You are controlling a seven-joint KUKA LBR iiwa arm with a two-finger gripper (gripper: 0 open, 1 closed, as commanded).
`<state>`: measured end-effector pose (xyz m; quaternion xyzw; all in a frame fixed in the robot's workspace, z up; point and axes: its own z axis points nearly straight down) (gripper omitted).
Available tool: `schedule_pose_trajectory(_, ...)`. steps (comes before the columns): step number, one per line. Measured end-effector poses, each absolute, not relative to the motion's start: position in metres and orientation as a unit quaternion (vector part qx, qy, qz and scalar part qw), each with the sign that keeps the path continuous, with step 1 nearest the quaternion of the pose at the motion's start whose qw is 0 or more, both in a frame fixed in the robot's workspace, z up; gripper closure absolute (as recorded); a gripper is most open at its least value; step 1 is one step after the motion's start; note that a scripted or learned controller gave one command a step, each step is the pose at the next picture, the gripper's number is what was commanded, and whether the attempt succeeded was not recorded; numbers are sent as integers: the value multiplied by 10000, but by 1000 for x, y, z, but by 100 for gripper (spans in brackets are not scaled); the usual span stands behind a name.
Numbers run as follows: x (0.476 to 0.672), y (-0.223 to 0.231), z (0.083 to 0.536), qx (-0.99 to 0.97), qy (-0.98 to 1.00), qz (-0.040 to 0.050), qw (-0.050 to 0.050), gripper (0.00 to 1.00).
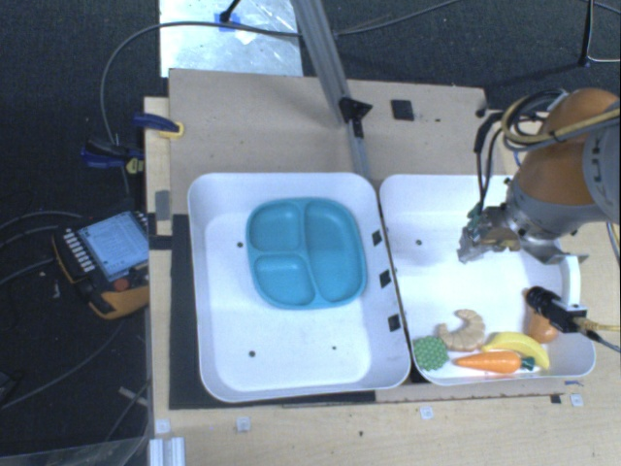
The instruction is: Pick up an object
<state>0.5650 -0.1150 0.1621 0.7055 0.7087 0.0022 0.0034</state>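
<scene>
Arm: grey, with an orange band (572, 115) above the wrist; the arm (568, 178) reaches in from the right, over the right bin.
Pincer: the pincer (477, 239) hangs above the white floor of the right bin, in its middle part, toward the far side. Wide or narrow: cannot tell from this angle. No item can be seen in it.
Right bin: the right bin (427, 194) is shallow and white; all its items are bunched along the near wall.
Items to pick: a green broccoli piece (431, 352) in the near left corner; a tan pastry-like piece (464, 330) just beside it on the far right side; an orange carrot (488, 362) lying flat along the near wall; a yellow banana (522, 346) touching the carrot on its far right side.
Pincer to items: well apart; the cluster lies nearer than the pincer and a little to its right.
Left bin: the left bin (221, 357) is white and sits edge to edge with the right bin.
Plate: a blue divided plate (306, 252) with three compartments lies flat in the far half of the left bin.
Bench: the tan bench (262, 124) carries both bins.
Off bench: a handheld unit with a screen (109, 250) lies on the dark floor to the left.
</scene>
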Motion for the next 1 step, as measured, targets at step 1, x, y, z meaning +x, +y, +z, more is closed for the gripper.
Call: schedule_pose_trajectory(1, 565, -116, 227, 7054, 7088, 25, 38, 100)
